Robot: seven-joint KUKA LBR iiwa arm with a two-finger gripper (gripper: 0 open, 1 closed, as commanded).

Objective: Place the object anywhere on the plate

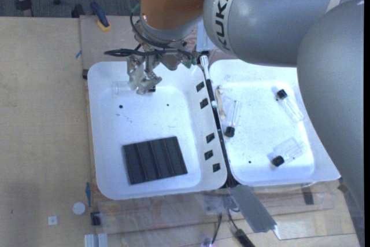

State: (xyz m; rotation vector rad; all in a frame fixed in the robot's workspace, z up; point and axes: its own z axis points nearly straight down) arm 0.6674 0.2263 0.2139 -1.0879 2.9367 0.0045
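Down from the top comes the smooth grey arm (pixel 277 8) with its orange band, and the metal gripper (pixel 143 81) hangs over the far end of the left bin (pixel 104 124), though whether its fingers are spread or pinched I cannot tell. Below it, nearer the camera, lies the plate (pixel 155 159), a dark ribbed rectangle, flat and bare. Off to the gripper's right, across the black divider, three clear black-capped vials (pixel 287 102) sit scattered in the right bin (pixel 254 75), well apart from the plate.
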